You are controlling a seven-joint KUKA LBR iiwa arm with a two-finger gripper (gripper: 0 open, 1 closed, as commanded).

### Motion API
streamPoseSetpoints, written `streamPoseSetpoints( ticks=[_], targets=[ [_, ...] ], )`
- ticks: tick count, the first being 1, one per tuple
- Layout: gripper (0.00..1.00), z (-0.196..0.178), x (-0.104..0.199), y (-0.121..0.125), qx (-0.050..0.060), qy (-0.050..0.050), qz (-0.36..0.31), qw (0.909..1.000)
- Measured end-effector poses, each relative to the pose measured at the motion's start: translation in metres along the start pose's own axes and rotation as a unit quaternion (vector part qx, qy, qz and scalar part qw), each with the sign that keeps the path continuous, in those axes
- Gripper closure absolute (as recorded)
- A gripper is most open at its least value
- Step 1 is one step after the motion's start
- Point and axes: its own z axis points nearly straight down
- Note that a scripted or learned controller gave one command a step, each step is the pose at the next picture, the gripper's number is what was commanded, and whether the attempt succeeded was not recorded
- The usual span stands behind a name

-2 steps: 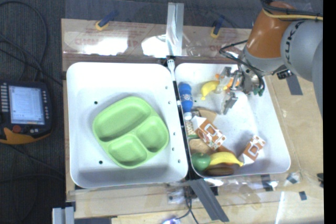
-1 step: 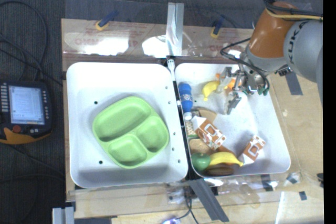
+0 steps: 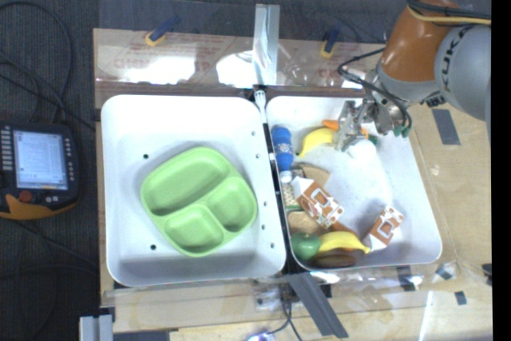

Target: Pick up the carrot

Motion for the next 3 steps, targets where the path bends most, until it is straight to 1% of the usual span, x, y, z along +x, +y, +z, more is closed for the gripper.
streamPoseSetpoints(
  ticks=[1, 2, 3],
  targets=[
    [1.0, 0.012, 0.032, 0.042, -0.002, 0.004, 0.028, 0.9996],
    [1.0, -0.108, 0.021, 0.075, -0.003, 0.002, -0.129, 0.9916],
    [1.0, -0.111, 0.05, 0.078, -0.005, 0.005, -0.286, 0.9582]
  ],
)
